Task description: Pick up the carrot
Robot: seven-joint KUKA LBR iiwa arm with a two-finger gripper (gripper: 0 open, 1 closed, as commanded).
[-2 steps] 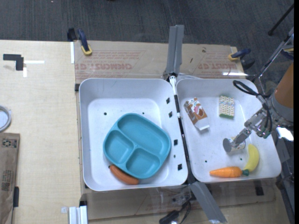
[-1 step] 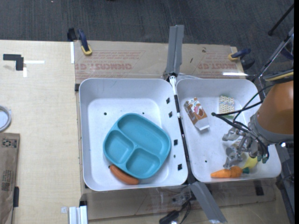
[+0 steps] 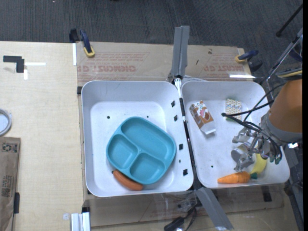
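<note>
Camera view puts my hand (image 3: 242, 160) low in the right bin (image 3: 211, 143), just above the carrot (image 3: 234, 178), which lies along the bin's near wall. From this angle I cannot tell how my hand is set; it hides part of something yellow (image 3: 260, 164), perhaps a banana, beside the carrot's leafy end.
</note>
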